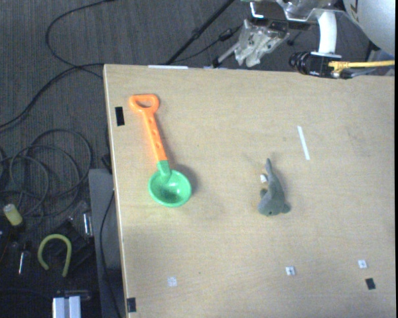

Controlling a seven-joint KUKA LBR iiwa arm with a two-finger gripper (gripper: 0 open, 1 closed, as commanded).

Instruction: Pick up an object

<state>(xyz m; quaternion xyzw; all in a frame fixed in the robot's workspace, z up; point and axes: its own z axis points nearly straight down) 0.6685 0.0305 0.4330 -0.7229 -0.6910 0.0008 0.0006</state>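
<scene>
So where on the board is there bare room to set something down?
Widest free patch: the board between the spoon and the white stick, up to the far edge. More room along the near edge below the spoon and the grey shark toy, left of small markers. The gripper hangs beyond the far edge. Nowhere is crowded.

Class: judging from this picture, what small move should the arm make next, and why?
Probably swing the gripper down-left over the board toward the grey shark toy. The gripper sits beyond the board's top edge, holding nothing; the toy lies alone, nearer than the orange-handled scoop.
</scene>
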